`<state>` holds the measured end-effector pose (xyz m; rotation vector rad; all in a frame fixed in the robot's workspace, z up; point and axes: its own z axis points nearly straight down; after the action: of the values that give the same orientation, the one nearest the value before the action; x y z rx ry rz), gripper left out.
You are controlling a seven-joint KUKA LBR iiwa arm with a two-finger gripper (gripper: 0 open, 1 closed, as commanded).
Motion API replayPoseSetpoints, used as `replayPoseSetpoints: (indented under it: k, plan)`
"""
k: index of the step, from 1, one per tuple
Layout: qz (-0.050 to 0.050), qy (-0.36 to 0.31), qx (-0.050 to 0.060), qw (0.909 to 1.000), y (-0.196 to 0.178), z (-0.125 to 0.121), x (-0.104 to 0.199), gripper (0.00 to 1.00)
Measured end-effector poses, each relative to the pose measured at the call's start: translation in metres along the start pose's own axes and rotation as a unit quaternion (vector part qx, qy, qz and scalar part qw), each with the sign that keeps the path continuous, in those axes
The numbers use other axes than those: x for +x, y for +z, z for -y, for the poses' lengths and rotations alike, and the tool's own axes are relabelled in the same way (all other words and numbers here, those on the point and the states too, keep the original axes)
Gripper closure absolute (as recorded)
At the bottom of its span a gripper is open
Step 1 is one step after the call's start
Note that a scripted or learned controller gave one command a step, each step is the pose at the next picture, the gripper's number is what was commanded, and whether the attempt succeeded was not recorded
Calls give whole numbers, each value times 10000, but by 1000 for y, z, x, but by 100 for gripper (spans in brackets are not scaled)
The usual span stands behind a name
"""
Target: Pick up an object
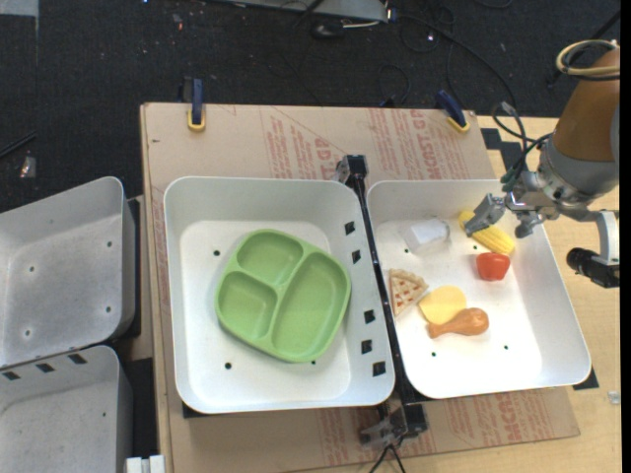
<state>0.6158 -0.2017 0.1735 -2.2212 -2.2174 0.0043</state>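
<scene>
**Corn cob under the jaws, far right of the right bin**

A small yellow toy corn cob (493,238) is seen lying in the right white bin (552,358), at its far right side, just beyond a small red toy tomato (493,266). The gripper (505,217) is placed directly over the cob's far end; its grey fingers are spread apart to either side, so the jaws are read as open, with nothing yet held between them.

The cob is judged to be light, hollow moulded plastic: stiff, not fragile, but smooth and rounded, so liable to roll or squirt out under an off-centre pinch. A hold across its short width, at mid-length, is judged best.

Also noted in the right bin: a pale translucent block (427,233) to the left, a waffle-patterned toy wedge (405,289), and a yellow-and-tan toy drumstick (452,313) nearer. A green compartmented plastic plate (284,295) is seen in the left white bin (187,215). Both bins are carried by the bench (296,136).
</scene>
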Motion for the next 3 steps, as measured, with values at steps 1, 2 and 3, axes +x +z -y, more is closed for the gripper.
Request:
replayPoseSetpoints:
  k: [1, 2, 3]
  plan:
    - [0, -5, -6, 10000, 43, 3, 3, 0]
    - [2, -6, -11, 10000, 83, 3, 3, 0]
    - [7, -8, -32, 10000, 71, 2, 3, 100]
